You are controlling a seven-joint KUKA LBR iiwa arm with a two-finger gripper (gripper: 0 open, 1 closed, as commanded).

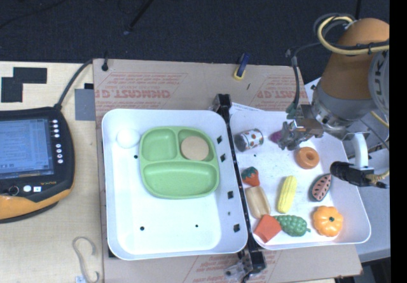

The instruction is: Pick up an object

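Note:
My gripper [289, 135] hangs low over the far left part of the right bin [362, 227], with a small purple thing [276, 137] just at its left side; I cannot tell whether it touches it. Around it lie a small printed can [249, 140], an orange doughnut [308, 158], a red strawberry [250, 176], a bread roll [257, 201], a corn cob [287, 193], a watermelon slice [320, 187], a pumpkin [327, 220], a red block [268, 227] and a green bunch [292, 224].
The left bin [127, 224] holds a green divided plate [179, 173] with a tan disc [194, 147] in one compartment, and a white ball [127, 138]. A pendant with a screen [28, 154] lies at the far left. A black divider [232, 167] separates the bins.

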